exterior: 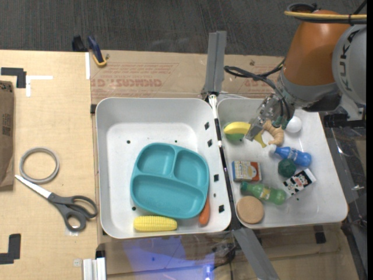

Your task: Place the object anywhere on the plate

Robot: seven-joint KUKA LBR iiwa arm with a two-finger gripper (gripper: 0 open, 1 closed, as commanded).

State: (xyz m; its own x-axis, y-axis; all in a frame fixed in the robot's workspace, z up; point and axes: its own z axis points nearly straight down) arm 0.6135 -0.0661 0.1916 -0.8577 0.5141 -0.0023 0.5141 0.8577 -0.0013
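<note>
**Plate and object positions**

The plate (170, 181) is teal, with three compartments, lying flat and slightly rotated in the left bin (111, 133). No item rests on it. A corn cob (155, 223) and a carrot (204, 214) lie just off its near edge. The yellow-green object (236, 130) lies in the right bin (326, 174), near the far-left corner, just beside the gripper (259, 130).

The grey arm (326, 51) reaches in from the right, its end effector (262, 126) pointing down-left.

Bright, even overhead light, soft shadows, sharp focus, faint bluish glare below.
</note>
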